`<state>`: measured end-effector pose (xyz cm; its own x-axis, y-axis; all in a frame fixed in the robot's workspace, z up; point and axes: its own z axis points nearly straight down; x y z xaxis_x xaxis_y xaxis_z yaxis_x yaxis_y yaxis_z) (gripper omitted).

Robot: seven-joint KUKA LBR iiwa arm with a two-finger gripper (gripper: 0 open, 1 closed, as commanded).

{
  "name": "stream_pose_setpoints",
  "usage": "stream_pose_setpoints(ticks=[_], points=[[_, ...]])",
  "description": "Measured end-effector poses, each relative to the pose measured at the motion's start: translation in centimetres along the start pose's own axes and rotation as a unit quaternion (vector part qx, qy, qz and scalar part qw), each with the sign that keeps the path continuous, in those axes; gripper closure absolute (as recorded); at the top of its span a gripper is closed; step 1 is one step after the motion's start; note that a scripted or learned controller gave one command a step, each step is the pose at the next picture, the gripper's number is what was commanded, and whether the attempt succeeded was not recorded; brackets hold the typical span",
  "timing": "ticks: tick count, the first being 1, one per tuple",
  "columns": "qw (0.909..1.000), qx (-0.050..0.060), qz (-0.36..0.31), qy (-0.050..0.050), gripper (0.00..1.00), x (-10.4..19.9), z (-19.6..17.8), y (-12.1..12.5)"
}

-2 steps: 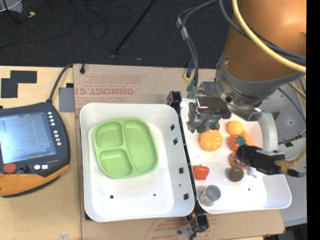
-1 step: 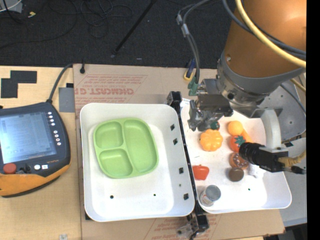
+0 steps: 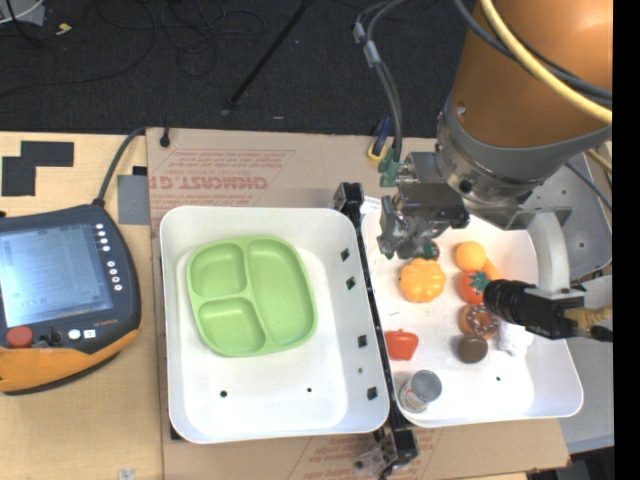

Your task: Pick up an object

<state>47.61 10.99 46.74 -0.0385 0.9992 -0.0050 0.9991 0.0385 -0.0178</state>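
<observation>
My gripper [image 3: 408, 240] hangs over the back left part of the right bin [image 3: 560, 393], under the big grey and orange arm. Just in front of it lies a small orange pumpkin [image 3: 422, 282], close to the gripper's tip or touching it. To the right of the pumpkin are an orange fruit [image 3: 470, 256] and a red-orange piece [image 3: 470, 288]. Nearer the front lie a brown sprinkled donut [image 3: 477, 320], a dark brown lump [image 3: 471, 349], a red piece [image 3: 401, 344] and a grey metal cup [image 3: 423, 388]. Nothing is seen held.
The left bin [image 3: 200, 408] holds a green divided plate [image 3: 250, 296]. A black divider rail [image 3: 362, 308] runs between the two bins. A tablet-like pendant with an orange rim [image 3: 60, 288] lies on the bench at the far left.
</observation>
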Motion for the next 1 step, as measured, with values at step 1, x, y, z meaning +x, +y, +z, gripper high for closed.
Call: stream_pose_setpoints(ticks=[1], points=[[1.0000, 0.002, -0.005, 0.000, 1.00, 0.10, -0.91, 0.00]])
